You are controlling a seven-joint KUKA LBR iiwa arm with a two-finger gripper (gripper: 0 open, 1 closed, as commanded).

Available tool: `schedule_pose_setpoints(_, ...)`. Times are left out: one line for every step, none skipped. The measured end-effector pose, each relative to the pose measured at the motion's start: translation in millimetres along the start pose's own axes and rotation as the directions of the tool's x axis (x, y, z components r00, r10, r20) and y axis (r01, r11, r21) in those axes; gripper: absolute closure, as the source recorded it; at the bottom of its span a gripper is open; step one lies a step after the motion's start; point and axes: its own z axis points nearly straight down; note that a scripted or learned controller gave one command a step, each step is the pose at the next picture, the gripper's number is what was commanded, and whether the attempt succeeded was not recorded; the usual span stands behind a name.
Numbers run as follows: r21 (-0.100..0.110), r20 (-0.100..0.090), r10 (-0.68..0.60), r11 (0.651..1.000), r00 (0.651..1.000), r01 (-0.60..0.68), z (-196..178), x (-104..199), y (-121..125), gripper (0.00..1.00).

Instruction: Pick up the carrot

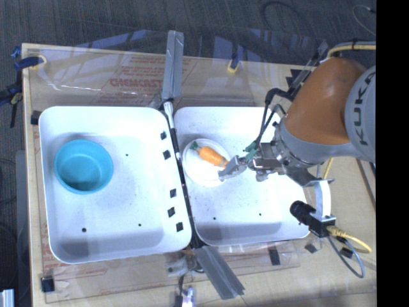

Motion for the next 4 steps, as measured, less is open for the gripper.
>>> schedule_pose_setpoints(-0.002, 0.001, -0.051, 0.999, 0.999, 0.051, 1.9, -23.0, 74.8, 0.0)
schedule_pose_setpoints(-0.017, 0.01, -0.358, 0.933, 0.933, 0.359, 145.2, -30.6, 94.4, 0.0)
schedule_pose_setpoints(-0.027, 0.029, -0.546, 0.837, 0.837, 0.547, 148.8, -33.7, 125.6, 0.0)
schedule_pose_setpoints(-0.001, 0.005, -0.403, 0.915, 0.915, 0.403, 151.0, -23.3, 169.9, 0.0)
